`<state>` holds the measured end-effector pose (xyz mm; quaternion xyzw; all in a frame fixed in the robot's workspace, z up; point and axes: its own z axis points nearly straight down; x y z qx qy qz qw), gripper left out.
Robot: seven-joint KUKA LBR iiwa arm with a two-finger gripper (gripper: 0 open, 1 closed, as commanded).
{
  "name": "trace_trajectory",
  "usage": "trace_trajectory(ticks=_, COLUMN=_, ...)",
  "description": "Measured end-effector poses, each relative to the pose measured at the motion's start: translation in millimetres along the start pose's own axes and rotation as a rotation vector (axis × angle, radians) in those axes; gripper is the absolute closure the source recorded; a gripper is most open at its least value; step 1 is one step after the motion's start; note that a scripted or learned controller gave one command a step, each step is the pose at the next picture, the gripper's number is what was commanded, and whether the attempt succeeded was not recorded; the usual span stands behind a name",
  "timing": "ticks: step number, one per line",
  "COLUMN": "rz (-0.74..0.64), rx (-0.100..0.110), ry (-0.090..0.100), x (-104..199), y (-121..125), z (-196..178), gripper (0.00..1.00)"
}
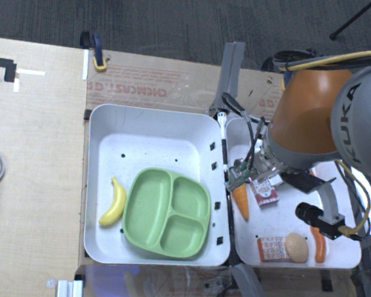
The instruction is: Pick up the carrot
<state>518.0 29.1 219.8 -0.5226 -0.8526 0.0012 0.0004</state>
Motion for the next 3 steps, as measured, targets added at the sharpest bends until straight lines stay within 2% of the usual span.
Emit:
trace_trajectory(ticks=1, rz=-0.493, rx=-0.002, ry=0.0, x=51, y=5, z=-5, gripper=1.0)
trace_trajectory(ticks=2, rz=-0.804, rx=-0.004, ry=-0.002, x=4, y=-8, z=-36, gripper=1.0)
trace_trajectory(ticks=3, rz=-1.031, rx=-0.002, ry=0.0, x=80, y=-4, z=-28, gripper=1.0)
